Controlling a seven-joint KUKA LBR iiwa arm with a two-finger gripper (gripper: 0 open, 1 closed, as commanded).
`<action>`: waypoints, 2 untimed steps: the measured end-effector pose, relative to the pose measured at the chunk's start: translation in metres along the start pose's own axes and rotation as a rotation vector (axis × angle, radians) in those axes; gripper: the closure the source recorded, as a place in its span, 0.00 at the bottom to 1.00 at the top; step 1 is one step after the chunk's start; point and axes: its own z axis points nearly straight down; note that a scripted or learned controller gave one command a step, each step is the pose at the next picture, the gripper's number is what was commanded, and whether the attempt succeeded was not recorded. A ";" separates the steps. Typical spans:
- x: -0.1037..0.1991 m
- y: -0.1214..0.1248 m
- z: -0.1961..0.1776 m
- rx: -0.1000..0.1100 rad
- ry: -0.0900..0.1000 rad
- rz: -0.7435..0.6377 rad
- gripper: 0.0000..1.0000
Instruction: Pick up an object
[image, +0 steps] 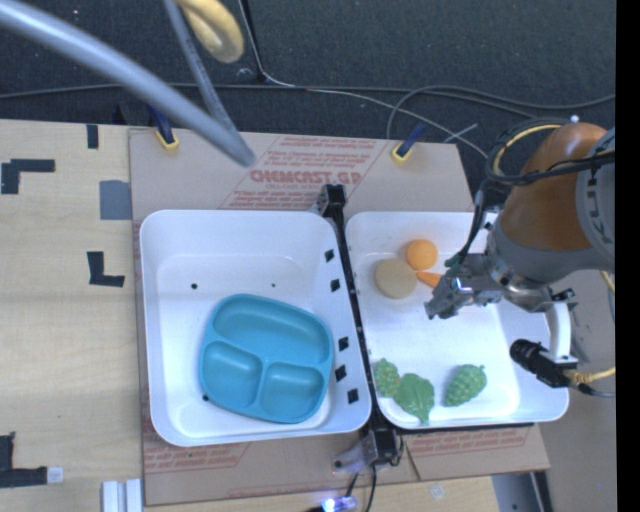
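Note:
In the right bin (500, 400) lie an orange ball (421, 252), a beige round piece (395, 279) next to it, and a small orange wedge (429, 279) just right of them. Along the bin's front sit green leafy pieces (404, 390) and a green bumpy cone-shaped piece (465, 384). My gripper (447, 300) hangs over the middle of the right bin, just right of and below the orange wedge, pointing down-left. Nothing shows between its fingers.
The left bin (160, 300) holds a blue divided tray (266, 357). A black divider (345, 320) runs between the two bins. Cables trail behind the bins and off the arm's right side. A grey pole crosses the top left.

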 end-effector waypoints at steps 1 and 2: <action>0.045 0.016 -0.010 0.000 0.001 -0.005 1.00; 0.093 0.022 -0.015 0.002 0.001 -0.006 1.00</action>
